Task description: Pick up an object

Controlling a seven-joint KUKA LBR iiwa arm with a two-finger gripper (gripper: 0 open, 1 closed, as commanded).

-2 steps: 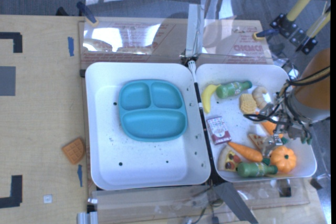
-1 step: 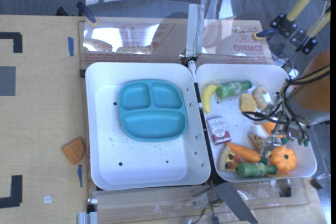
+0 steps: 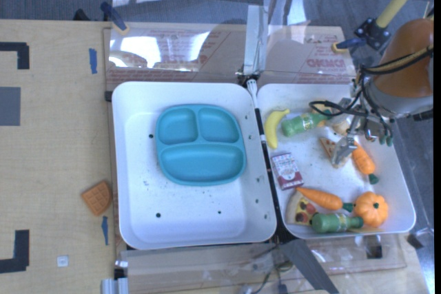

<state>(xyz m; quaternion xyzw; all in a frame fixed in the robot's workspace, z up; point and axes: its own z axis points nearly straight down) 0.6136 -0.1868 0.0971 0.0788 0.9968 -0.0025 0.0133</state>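
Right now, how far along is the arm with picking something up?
Nothing looks lifted yet: the banana, green bottle, carrot, pumpkin and card all lie in the right bin. The tool is down among them beside the carrot. Gripping and raising one remain; the fingers' state is unclear.

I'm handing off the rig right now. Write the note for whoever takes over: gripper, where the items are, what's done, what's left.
Gripper: low in the right bin, over a pale toy beside a carrot; whether it grips anything can't be told.
Right bin: banana, green bottle, red carton, pizza slice, second carrot, second green bottle, pumpkin.
Left bin: blue divided plate.
Waffle lies on the bench, left of the bins.
Done: nothing seen lifted.
Left: grasp one item and raise it.
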